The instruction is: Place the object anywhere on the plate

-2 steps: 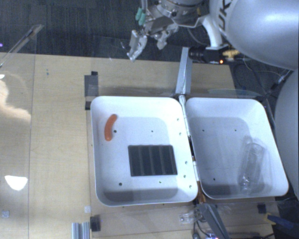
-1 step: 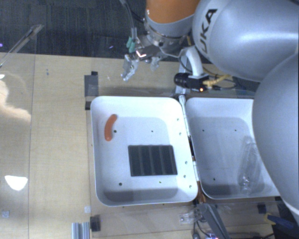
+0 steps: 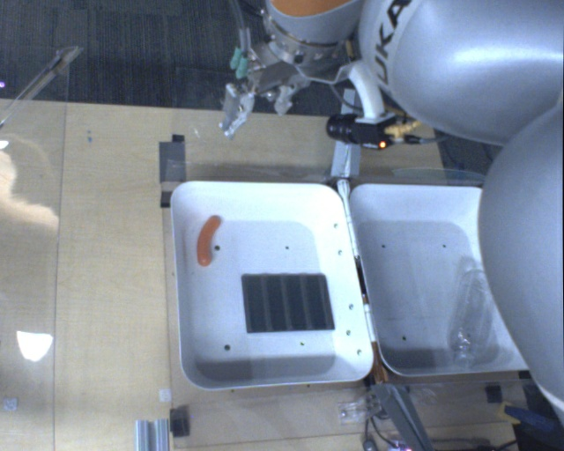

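The grey arm (image 3: 476, 70) bulked large to the right of the gripper (image 3: 257, 99) and a little below it in the picture, its rounded links running off the right edge. Directly above the gripper sat the orange band (image 3: 304, 7) at the wrist. The gripper hung at the top of the view, its pale fingers (image 3: 234, 110) pointing down and spread apart, nothing between them.

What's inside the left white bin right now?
The left bin holds an orange sausage-shaped object near its far left corner and a dark ribbed rectangular plate at its middle. What lies under the plate is covered.
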Tool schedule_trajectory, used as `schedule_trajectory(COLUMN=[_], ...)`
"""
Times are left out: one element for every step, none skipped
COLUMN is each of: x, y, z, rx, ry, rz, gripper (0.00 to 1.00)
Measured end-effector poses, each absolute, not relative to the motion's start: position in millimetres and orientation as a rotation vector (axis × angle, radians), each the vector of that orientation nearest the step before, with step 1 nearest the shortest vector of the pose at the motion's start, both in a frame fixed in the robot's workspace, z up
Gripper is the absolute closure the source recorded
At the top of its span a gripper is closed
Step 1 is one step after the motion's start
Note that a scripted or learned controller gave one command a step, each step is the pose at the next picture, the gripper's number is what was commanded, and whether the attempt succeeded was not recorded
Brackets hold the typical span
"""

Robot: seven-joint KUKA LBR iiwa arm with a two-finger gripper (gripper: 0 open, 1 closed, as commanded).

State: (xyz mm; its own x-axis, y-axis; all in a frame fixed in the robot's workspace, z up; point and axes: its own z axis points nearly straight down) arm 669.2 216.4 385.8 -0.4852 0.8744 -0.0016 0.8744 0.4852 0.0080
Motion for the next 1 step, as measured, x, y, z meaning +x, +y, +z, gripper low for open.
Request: schedule_trajectory(x=[669.2], y=[176.8], z=[416.5], rx=[1.19], ry=[2.899], rz=[0.009], gripper=[0.0])
